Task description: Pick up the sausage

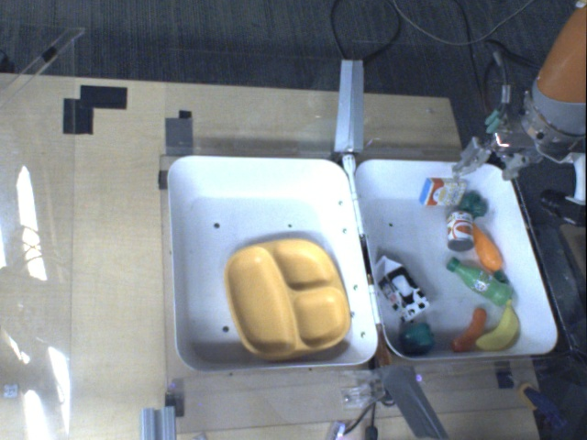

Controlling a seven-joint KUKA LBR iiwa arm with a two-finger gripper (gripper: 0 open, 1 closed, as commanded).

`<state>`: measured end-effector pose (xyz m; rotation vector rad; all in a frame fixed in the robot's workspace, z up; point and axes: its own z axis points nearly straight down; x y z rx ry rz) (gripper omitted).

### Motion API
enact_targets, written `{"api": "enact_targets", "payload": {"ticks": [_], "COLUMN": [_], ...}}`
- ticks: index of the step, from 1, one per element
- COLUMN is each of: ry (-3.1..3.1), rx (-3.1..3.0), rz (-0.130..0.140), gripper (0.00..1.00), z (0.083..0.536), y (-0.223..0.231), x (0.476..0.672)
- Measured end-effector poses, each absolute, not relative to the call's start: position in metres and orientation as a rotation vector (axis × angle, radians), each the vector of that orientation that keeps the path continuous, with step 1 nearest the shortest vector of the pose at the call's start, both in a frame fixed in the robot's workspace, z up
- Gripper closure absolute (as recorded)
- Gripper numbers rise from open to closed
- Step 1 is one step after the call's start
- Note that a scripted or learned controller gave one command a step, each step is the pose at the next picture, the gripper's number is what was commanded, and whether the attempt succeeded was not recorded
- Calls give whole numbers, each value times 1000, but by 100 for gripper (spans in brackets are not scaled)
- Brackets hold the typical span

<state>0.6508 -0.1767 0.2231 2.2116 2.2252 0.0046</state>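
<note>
Sausage (471,328) at right bin's (394,186) near edge | gripper (479,157) well apart, far corner | grip apparently unreadable

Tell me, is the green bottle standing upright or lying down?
Lying down: the green bottle rests on its side on the right bin floor, between carrot and banana.

Yellow divided tray (287,295) in left bin (193,209)

Bright, even overhead light — glare streaks on the bench (27,218) — soft focus.
</note>
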Motion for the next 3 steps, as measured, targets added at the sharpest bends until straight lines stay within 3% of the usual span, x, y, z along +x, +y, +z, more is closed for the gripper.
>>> {"api": "enact_targets", "payload": {"ticks": [1, 2, 3], "ry": [2228, 2229, 2252], "rx": [2199, 2199, 2184], "rz": [10, 9, 3], "gripper": [100, 0, 0], "z": [236, 236, 155], "y": [-175, -175, -205], "x": [653, 653, 619]}}
